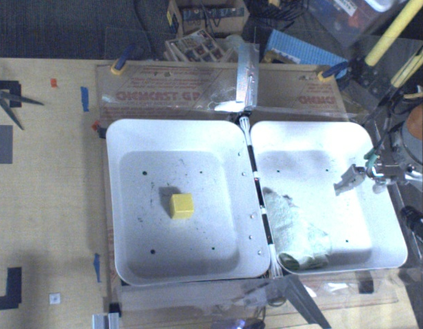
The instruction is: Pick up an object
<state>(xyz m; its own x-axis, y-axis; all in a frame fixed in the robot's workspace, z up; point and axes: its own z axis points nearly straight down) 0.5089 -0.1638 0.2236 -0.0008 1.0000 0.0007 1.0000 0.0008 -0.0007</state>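
A small yellow cube lies near the middle of the left bin. A crumpled pale green and white cloth lies in the right bin, along its left wall and down to the front left corner. My gripper hangs over the right side of the right bin, reaching in from the right edge. It is to the right of the cloth, apart from it, and far from the cube. I see nothing held in it.
A metal divider strip separates the two bins. Cardboard lies behind them, with cables and boxes further back. A metal bracket sits at the front edge. The wooden bench stretches to the left.
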